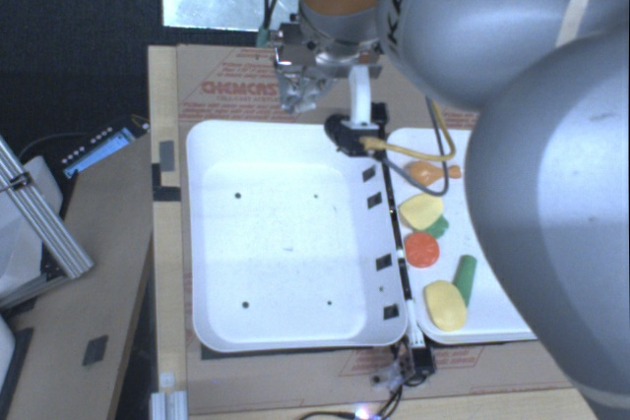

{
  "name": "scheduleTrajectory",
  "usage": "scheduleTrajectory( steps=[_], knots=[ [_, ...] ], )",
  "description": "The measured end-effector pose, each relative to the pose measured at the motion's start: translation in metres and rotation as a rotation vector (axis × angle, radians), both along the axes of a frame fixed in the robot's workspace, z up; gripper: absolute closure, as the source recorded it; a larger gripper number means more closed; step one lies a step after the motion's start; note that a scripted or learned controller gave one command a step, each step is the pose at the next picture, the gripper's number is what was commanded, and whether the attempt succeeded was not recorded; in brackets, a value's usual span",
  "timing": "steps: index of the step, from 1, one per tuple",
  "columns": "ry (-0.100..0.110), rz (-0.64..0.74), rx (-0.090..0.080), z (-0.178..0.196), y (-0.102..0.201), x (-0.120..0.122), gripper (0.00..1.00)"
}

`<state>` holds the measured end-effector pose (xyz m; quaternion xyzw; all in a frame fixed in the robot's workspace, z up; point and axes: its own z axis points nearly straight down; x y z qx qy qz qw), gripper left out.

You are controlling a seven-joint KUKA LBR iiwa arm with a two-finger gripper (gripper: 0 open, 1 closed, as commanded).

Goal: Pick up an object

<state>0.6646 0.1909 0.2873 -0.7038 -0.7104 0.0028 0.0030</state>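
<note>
While the pincer (300,93) hangs over the left bin's (212,211) far edge, nothing looks picked up.
Whether it is spread I cannot tell; toys, among them a red ball (422,250), lie along the right bin's (492,330) left edge.

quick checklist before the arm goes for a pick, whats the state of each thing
1. Objects to pick: ok, all in the right bin: two yellow pieces, red piece, green piece, orange piece.
2. Gripper over an object: not ok, it sits at the left bin's far rim.
3. Finger state: cannot tell.
4. Object held: not ok, none seen.
5. Right bin visibility: not ok, arm covers much of it.
</note>
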Motion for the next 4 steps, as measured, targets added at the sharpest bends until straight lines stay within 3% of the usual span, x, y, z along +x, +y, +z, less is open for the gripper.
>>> scheduleTrajectory(
  steps=[2,3,4],
  knots=[
    [-0.013,0.003,0.002,0.030,-0.003,0.003,1.00],
    [-0.020,-0.001,0.005,0.134,0.047,0.004,1.00],
    [0.004,-0.014,-0.005,-0.032,-0.024,0.003,1.00]
  ],
)
